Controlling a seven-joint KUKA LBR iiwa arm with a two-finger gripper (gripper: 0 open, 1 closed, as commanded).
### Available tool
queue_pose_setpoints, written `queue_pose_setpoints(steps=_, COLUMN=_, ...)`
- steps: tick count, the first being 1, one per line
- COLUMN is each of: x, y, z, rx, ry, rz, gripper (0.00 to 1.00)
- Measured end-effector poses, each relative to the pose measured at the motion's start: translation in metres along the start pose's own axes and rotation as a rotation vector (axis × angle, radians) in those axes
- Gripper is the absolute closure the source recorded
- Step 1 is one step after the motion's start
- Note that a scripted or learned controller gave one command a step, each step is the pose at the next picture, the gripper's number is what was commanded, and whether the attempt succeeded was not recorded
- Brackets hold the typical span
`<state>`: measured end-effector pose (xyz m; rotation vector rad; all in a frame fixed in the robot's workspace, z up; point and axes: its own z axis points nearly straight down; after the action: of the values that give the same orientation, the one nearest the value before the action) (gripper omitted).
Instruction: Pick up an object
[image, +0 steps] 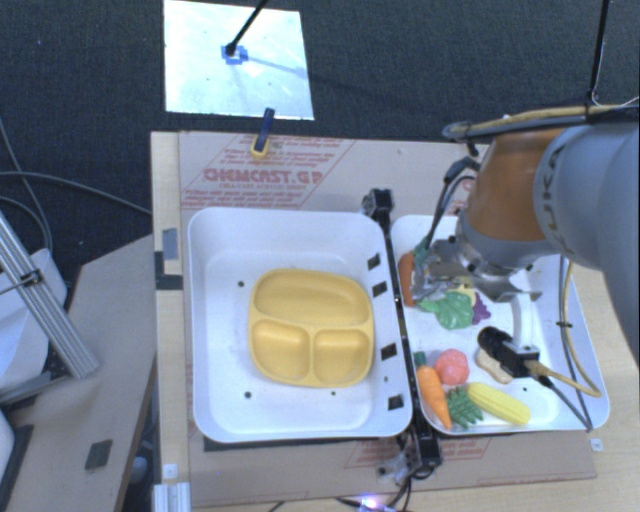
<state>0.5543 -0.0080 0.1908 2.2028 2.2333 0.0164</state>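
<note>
Gripper (437, 272) low over green toy veg (452, 308), just above it in right bin (585, 405); open or shut: can't tell, wrist blocks. Carrot (433, 395), tomato (452, 366), corn (499, 403) below veg. Risk: crowded pile, could graze veg or nudge neighbours, come up w/ nothing.

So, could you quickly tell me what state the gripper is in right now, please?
Gripper: low in the right white bin over the green leafy toy vegetable; open or shut cannot be told.
</note>
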Motion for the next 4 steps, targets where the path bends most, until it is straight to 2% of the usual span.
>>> queue_pose_setpoints(steps=1, x=0.070, y=-0.070, z=0.007, rx=0.015, ry=-0.001, rz=0.003, gripper=1.00)
queue_pose_setpoints(steps=2, x=-0.096, y=-0.048, z=-0.047, rx=0.002, ry=-0.014, rz=0.028, gripper=1.00)
queue_pose_setpoints(steps=3, x=-0.122, y=-0.046, z=0.097, rx=0.018, ry=-0.004, rz=0.016, gripper=1.00)
queue_pose_setpoints(steps=4, x=-0.054, y=-0.067, z=0.001, rx=0.003, ry=-0.002, rz=0.004, gripper=1.00)
